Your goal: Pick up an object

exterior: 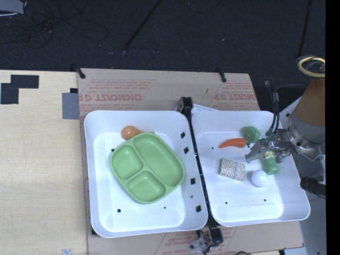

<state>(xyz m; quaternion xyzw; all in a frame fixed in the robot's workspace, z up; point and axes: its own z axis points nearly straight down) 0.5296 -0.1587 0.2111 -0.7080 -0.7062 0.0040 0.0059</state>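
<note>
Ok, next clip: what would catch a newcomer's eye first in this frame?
Probably the big green divided plate lying at a slant in the left bin, with an orange object peeking out behind its upper edge. Next comes the cluster in the right bin: the gripper low among an orange carrot-like piece, green items, a patterned packet and a white ball.

A pale wooden bench (37, 163) carries a brown cardboard sheet (159, 89) printed with red lettering. On the cardboard two shallow white bins sit side by side, touching along their inner edges: the left bin (101, 195) and the right bin (276, 206). A grey patch (69, 105) and black patches (18, 86) mark the bench's far left part.
</note>
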